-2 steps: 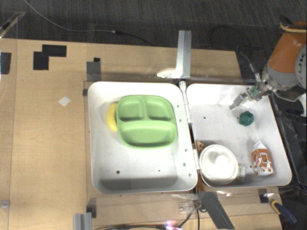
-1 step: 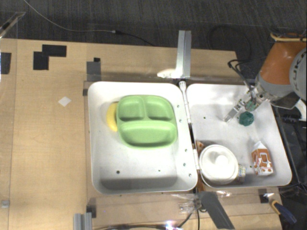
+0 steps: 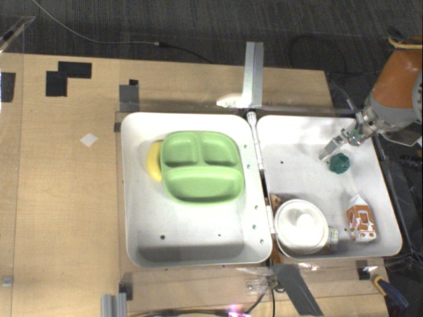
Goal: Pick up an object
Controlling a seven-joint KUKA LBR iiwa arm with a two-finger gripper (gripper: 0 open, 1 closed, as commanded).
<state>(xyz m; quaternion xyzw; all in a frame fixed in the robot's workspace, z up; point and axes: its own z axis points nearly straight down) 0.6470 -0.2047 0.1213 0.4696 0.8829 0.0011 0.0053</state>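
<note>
Wooden bench [image 3: 66, 197] carries two white bins. At upper right, the gripper [image 3: 332, 149] hangs with fingers slightly parted, gripping nothing, just above a small green ball [image 3: 340, 164] in the right bin [image 3: 390, 197]; the left bin [image 3: 139, 197] holds a green divided tray [image 3: 201, 166].

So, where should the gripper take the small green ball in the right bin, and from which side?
Across the middle of the green ball, coming straight down from above. It looks small and round and lies free on the bin floor, with the gripper just above-left. The bowl and carton are well apart, so probably nothing blocks the fingers.
</note>
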